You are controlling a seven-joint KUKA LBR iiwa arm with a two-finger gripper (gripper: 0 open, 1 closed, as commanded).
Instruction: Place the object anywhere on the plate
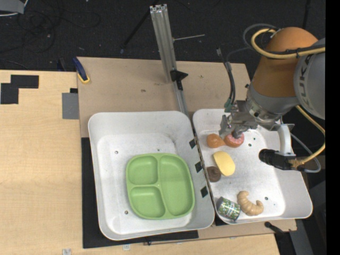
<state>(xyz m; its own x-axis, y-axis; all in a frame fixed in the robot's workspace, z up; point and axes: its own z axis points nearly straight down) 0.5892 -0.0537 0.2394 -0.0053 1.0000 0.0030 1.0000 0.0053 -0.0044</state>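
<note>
Right of centre, we see the gripper (232,133) low in the right bin (289,195), over a pink item (234,139) beside an orange piece (214,140); whether it grips we cannot tell. Green plate (159,186) sits in the left bin (106,142), lower centre.
</note>
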